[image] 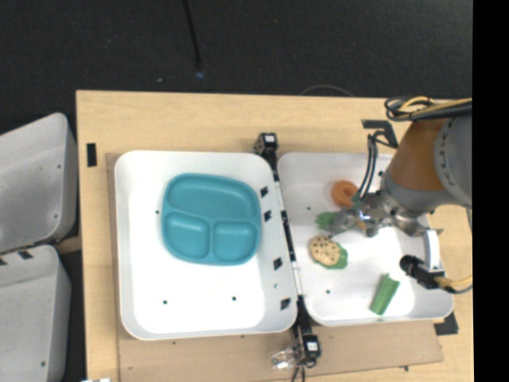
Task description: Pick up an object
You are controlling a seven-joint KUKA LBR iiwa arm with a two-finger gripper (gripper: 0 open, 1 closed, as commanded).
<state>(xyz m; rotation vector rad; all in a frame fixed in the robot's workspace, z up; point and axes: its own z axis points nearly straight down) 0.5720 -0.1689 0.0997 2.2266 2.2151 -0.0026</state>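
Note:
In the right bin (350,313) lie several small objects. An orange round piece (343,191) sits near the back. A small green piece (325,221) lies just left of my gripper (345,220), which hangs low over the bin's middle, between those two. A tan speckled cookie (323,251) rests in front of the gripper, against a green bit (339,259). A green block (384,294) lies near the front right. Nothing visibly sits in the gripper.
The left bin (143,293) bears a teal divided plate (212,219). A black-clipped divider (284,237) joins the two bins. The arm's orange band (413,161) and cables (429,273) overhang the right bin's right side. The wooden bench (199,118) surrounds the bins.

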